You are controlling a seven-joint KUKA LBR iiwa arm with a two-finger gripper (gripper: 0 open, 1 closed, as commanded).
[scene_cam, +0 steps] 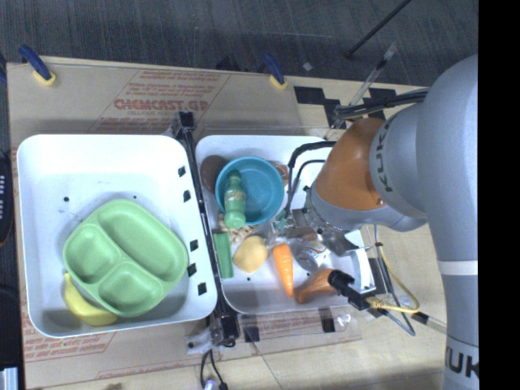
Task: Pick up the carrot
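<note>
The orange carrot (283, 269) lies in the right bin (260, 303), near its front, pointing toward the front wall. Just to its right, close above the bin floor, is my gripper (305, 250), under the grey and orange wrist. The carrot rests beside the gripper, not inside it. The wrist hides the gripper's tips.
A blue bowl (252, 188) holding a small green bottle (235, 201) sits at the back of the right bin. A yellow lump (250, 253) and a green stick (223, 254) lie left of the carrot, a brown piece (313, 287) to its right. The left bin (41, 161) holds a green divided plate (126, 254) over a yellow thing (81, 305).
</note>
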